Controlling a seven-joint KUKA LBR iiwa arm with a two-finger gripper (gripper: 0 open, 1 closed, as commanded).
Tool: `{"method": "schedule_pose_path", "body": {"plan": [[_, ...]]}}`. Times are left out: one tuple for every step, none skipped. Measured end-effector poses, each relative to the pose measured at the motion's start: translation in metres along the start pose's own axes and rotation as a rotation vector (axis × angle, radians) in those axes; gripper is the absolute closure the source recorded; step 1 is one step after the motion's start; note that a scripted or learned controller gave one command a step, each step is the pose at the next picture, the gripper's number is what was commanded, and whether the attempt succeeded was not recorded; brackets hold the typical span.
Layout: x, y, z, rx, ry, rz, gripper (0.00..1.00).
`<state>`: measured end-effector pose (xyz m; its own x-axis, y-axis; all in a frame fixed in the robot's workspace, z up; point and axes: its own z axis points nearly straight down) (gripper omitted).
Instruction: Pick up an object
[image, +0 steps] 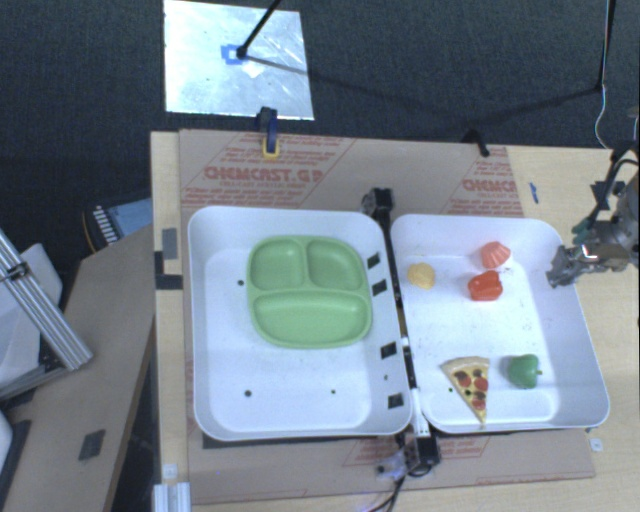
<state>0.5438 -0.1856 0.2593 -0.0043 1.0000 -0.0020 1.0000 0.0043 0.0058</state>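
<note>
The right bin (560, 330) holds several toy foods: a yellow piece (421, 275), an orange-pink piece (495, 254), a red pepper (485, 287), a pizza slice (470, 384) and a green pepper (523, 371). My gripper (568, 264) hangs over the bin's right rim, well to the right of the orange-pink piece and the red pepper. Nothing shows between its fingers.
The left bin (215, 300) carries a green divided plate (307, 290). A black divider with clips (392, 300) runs between the two bins. Cardboard (300, 170) lies under both. A shiny metal sheet (238, 60) sits at the back.
</note>
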Motion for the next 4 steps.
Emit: {"method": "schedule_pose_path", "body": {"plan": [[0.047,0.01,-0.005,0.003,0.002,-0.002,1.0],[0.104,0.025,-0.005,0.002,0.003,-0.005,1.0],[0.146,0.035,-0.002,0.002,0.002,-0.003,1.0],[0.209,0.039,0.01,0.005,0.004,-0.006,1.0]]}}
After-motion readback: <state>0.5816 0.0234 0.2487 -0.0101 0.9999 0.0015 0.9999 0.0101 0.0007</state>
